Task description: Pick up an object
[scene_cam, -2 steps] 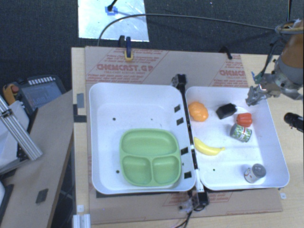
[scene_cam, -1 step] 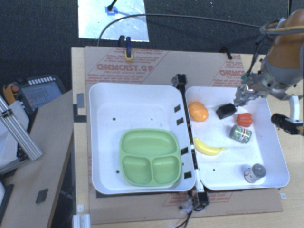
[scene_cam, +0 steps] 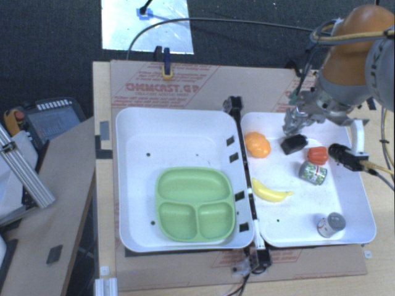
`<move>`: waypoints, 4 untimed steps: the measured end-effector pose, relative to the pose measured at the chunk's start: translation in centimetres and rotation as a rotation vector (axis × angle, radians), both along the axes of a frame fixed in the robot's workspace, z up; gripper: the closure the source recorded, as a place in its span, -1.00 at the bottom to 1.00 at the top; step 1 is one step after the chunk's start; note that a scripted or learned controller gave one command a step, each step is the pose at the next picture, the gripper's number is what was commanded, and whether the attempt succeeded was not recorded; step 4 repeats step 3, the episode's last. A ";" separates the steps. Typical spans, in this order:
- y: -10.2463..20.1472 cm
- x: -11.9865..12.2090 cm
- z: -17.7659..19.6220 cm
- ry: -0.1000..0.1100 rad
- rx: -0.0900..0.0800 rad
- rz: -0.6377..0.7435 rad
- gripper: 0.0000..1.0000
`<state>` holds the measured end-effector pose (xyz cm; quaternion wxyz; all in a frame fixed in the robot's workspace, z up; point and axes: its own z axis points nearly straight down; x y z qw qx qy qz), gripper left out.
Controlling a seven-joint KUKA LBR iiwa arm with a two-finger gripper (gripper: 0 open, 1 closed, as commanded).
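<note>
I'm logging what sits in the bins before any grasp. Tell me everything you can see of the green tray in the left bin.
The green tray is a pale green divided plate, plastic by its look, roughly rectangular with rounded corners. It has three compartments: one wide one along the far side and two smaller ones along the near side, all without contents. It lies flat and upright on the floor of the left bin, toward the near right corner, close to the divider between the bins. Nothing but the bin floor touches it.

Dark carpet floor (scene_cam: pixel 49 36) surrounds the wooden bench (scene_cam: pixel 105 91). A shiny metal sheet (scene_cam: pixel 146 14) lies at twelve o'clock, and a grey pendant (scene_cam: pixel 52 122) rests at nine o'clock beside an aluminium rail (scene_cam: pixel 24 171).
</note>
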<state>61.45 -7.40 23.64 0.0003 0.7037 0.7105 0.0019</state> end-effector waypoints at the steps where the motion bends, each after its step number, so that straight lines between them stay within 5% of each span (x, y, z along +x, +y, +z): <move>1: 6.2 -0.1 -0.5 0.002 0.001 0.001 1.00; 3: 15.8 -3.0 -0.4 0.003 0.000 0.000 1.00; 4: 15.8 -3.0 -0.4 0.003 0.000 0.000 1.00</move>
